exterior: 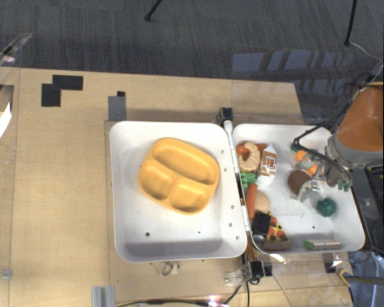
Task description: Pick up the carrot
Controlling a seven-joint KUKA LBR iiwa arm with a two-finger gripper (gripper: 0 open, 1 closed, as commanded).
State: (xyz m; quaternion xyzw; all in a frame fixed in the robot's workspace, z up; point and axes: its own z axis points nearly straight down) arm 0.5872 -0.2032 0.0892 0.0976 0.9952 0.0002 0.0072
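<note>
Carrot [251,199] in right bin [348,240], hard against its left wall, centre-right of frame; long axis near vertical, green top [248,178] uppermost. Left of it: left bin [129,240] holding yellow divided tray [179,174]. Right of carrot: brown lump [297,181], then gripper [313,187], teal ball [327,207]. Gripper well apart, right of carrot; fingers' state: cannot tell. Likely next: travel left, align across carrot's length.

Robot lab, from what I see. Plywood bench [60,198] with two white bins [129,240] clamped side by side, black tape marks [59,89] at its far left corner, loose cables [180,300] along the near edge, grey carpet [180,30] and stand legs [155,9] beyond.
</note>
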